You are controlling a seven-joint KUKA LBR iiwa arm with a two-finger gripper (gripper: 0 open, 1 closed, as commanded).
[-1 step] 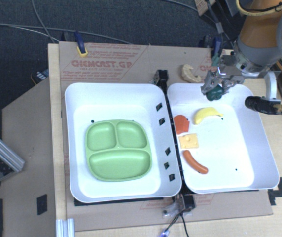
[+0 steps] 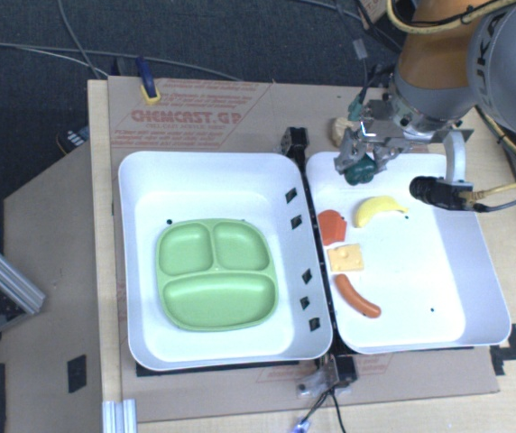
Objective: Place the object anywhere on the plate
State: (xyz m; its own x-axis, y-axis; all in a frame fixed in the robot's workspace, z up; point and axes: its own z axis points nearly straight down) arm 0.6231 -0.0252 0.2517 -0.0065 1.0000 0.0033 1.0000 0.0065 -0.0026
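My gripper [image 2: 363,156] hangs over the far-left corner of the right bin [image 2: 438,318], just inside its rim. There's a small dark teal thing [image 2: 360,170] right at my fingertips, low against the bin floor. It sits at the very end of my fingers, but whether I've truly got it pinched or it's merely lying under them I can't make out from this angle, and how wide I'm spread I can't tell either: the metal parts of the wrist crowd the view.

Just beside me, toward the near side, lies the yellow banana [image 2: 380,209], curved and flat on the bin floor, clear of my fingers. Further along the left wall of the same bin come the orange-red piece [image 2: 331,226], the yellow cheese slice [image 2: 346,259] just below it, and the red sausage [image 2: 358,297] nearest the front. None of these touch me.

The green plate [image 2: 216,273], three compartments, sits in the middle of the left bin [image 2: 141,197], well apart from my gripper, with the divider between the bins lying between us.
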